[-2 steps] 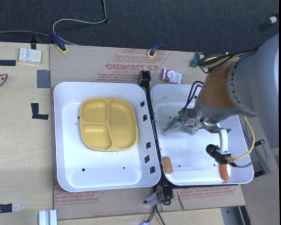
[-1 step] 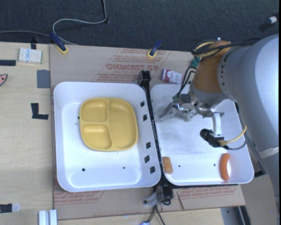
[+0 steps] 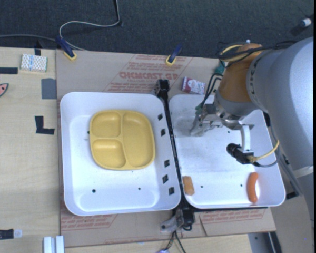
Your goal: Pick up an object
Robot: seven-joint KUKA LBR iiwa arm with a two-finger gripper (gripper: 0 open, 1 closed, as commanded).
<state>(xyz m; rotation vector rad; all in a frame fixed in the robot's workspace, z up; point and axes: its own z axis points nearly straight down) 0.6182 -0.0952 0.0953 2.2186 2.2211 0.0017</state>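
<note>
Grey metal hand (image 3: 200, 126) of mine sits low in the right bin (image 3: 210, 162), near its back left; can't tell how far it's spread. Orange carrot-looking thing (image 3: 253, 187) lies at the front right corner, long axis running front to back. Small brown piece (image 3: 188, 185) sits at front left. Yellow divided plate (image 3: 122, 139) fills the left bin (image 3: 79, 194). Cardboard (image 3: 131, 78) on the bench reads "CHEMCAST GP" in red.

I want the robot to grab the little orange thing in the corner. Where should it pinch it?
Pinch the orange thing across its narrow middle, coming straight down from above. It lies flat, long and thin, close to the right bin walls, so the pincer likely fits only from overhead.
</note>
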